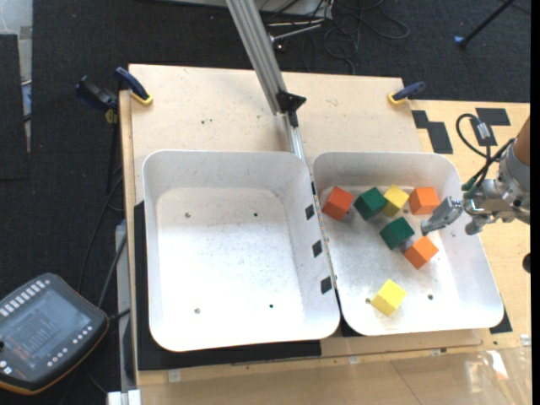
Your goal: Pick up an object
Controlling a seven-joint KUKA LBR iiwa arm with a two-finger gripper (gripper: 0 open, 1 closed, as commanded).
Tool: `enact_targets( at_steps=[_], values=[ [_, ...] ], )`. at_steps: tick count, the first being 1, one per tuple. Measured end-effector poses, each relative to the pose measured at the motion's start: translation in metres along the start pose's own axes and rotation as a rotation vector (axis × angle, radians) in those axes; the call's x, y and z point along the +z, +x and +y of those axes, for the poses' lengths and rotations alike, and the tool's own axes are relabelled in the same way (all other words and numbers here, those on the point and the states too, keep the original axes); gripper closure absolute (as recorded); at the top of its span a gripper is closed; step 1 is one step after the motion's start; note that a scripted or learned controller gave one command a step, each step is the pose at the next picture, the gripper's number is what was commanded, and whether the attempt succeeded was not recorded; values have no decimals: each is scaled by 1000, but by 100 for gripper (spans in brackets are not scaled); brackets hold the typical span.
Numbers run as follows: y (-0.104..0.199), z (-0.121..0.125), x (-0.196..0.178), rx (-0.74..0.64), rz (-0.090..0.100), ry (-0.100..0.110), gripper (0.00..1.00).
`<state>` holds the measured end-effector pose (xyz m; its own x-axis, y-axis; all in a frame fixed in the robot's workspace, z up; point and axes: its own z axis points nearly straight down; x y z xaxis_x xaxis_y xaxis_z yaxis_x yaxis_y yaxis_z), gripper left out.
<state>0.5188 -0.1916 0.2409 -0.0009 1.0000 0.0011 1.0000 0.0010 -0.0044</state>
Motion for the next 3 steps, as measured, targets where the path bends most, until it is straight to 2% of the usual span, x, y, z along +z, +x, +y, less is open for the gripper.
enact_targets(
  at_steps=[1, 2, 3],
  values=[
    [0, 1, -2, 0, -1, -5, 0],
    [10, -4, 50, 1, 0, 0, 0],
    [3, 3, 105, 2, 0, 0, 0]
  ],
)
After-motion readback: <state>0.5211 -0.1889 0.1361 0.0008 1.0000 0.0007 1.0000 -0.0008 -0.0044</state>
